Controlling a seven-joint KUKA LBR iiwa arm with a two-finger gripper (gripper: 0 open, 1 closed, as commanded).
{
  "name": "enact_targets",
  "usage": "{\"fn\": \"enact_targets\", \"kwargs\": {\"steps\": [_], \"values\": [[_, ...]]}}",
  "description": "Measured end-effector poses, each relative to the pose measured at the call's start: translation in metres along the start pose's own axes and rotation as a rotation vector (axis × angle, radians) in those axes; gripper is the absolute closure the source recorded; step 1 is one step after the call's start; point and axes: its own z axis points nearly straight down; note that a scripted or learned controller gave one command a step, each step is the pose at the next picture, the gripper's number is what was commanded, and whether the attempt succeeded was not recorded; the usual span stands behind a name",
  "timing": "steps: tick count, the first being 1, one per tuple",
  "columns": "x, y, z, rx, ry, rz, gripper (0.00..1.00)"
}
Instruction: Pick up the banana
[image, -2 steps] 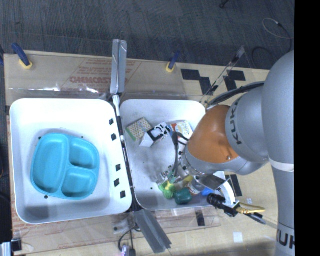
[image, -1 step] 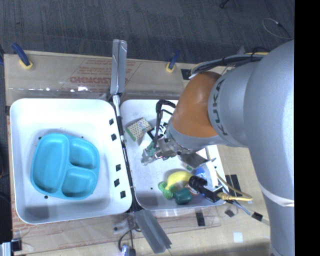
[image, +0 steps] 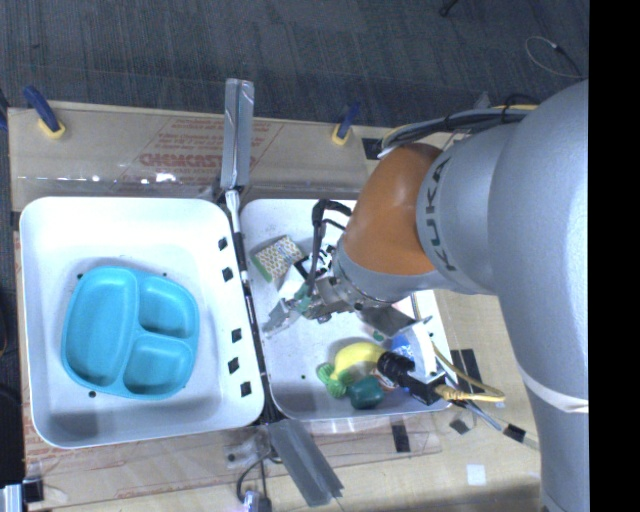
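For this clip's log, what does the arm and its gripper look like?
The arm is thick, smooth and grey, with rounded casings and dark KUKA lettering on one segment. A glossy orange band wraps it above the wrist. Black cables run over the top of the arm and loop down beside the wrist. The gripper is a small metallic-grey assembly, much narrower than the arm.

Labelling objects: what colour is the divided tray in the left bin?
Light blue tray, seen clearly in the camera view.

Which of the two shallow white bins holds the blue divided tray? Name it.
The left white bin, far from the arm. The blue three-compartment tray lies flat in it. The right white bin holds the yellow banana and small clutter instead.
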Motion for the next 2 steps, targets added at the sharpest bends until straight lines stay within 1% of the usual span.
{"fn": "enact_targets", "kwargs": {"steps": [1,2], "values": [[-0.067,-0.042,0.003,0.000,0.001,-0.071,0.00],[-0.084,-0.047,0.100,-0.003,-0.001,-0.421,0.00]]}}
